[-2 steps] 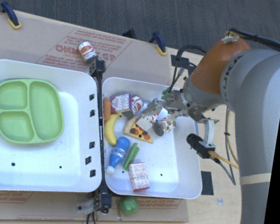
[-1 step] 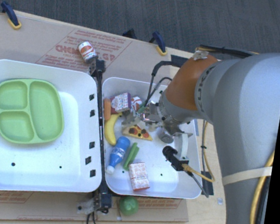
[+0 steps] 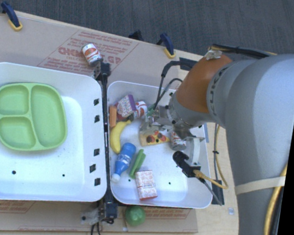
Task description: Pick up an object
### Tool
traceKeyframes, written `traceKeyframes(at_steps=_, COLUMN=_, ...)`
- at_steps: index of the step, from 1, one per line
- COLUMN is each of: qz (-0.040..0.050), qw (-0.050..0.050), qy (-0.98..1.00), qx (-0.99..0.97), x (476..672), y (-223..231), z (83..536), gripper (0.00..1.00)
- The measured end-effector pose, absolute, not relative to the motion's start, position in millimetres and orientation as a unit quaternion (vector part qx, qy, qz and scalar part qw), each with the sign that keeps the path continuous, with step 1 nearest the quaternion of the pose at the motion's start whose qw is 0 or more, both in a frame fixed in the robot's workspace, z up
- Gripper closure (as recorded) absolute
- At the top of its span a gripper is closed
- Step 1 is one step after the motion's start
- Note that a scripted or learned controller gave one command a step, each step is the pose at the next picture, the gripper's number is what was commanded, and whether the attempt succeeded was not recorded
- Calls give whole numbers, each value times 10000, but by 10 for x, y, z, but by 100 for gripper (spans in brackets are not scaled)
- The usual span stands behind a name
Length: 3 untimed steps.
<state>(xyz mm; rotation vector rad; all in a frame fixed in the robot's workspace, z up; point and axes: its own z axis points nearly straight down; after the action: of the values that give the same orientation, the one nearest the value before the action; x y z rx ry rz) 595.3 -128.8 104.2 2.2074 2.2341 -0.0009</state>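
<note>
Tool [image 3: 159, 126], grip state unclear, hovers over snack packet [image 3: 153, 138] beside upright-lying banana [image 3: 117, 135].

Two shallow white bins are seen side by side. A light green divided plastic plate [image 3: 29, 116] lies in the left bin [image 3: 32, 179]. In the right bin [image 3: 190, 195], a yellow banana [image 3: 117, 135], a blue plastic bottle [image 3: 124, 159] and a small red-and-white carton [image 3: 145, 185] are grouped beneath the grey arm's gripper [image 3: 162, 125].
</note>
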Motion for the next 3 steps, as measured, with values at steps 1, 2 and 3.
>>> traceKeyframes(at_steps=1, qz=6, qw=-2, qy=7096, qx=7047, x=5861, y=-506, z=2300, gripper=100)
traceKeyframes(at_steps=2, qz=-9, qw=-11, qy=7097, qx=7045, x=5367, y=-292, z=2428, gripper=100)
traceKeyframes(at_steps=3, qz=-17, qw=-12, qy=7095, qx=7048, x=4825, y=-386, z=2228, gripper=100)
